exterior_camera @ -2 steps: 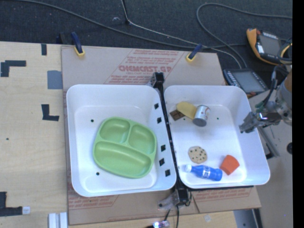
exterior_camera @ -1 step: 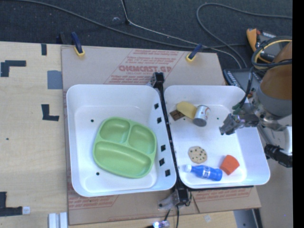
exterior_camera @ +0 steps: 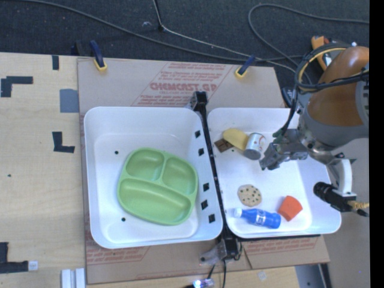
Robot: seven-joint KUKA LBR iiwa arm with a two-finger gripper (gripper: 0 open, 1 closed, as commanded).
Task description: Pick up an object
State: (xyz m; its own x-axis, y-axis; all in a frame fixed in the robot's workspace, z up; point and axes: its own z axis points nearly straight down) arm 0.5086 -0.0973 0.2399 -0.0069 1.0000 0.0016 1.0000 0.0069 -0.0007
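Note:
The right bin [exterior_camera: 312,224] holds a yellow block [exterior_camera: 235,139], a small silver can [exterior_camera: 254,146] lying on its side, a brown piece [exterior_camera: 219,146], a round cookie [exterior_camera: 249,195], a blue bottle [exterior_camera: 259,218] with a white cap and an orange cup [exterior_camera: 290,208]. My gripper [exterior_camera: 271,161] hangs over the upper middle of this bin, just right of the silver can and above the cookie. Its dark fingers point down toward the bin floor. I see nothing between them.
A green divided plate [exterior_camera: 158,185] lies in the left bin [exterior_camera: 96,161]. A black divider [exterior_camera: 207,161] runs between the bins. Two clamps [exterior_camera: 99,59] hold the cardboard sheet at the back. Cables cross the dark floor behind the bench.

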